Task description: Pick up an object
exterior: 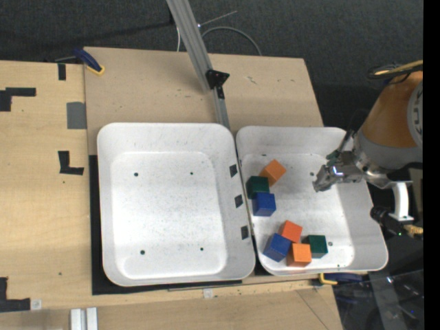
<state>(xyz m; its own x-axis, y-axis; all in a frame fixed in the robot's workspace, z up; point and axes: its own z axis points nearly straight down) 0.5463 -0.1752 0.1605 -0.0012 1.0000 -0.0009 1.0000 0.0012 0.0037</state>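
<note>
The claw (324, 179) hangs over the right bin (357, 249); I cannot tell its state. At its nine o'clock lie an orange block (274, 171), a green one (258, 185) and a blue one (265, 203).

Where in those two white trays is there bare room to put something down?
The left tray has bare floor wall to wall. In the right tray, the free patch runs along the back wall and around the tool. The blocks crowd its left side and front.
</note>
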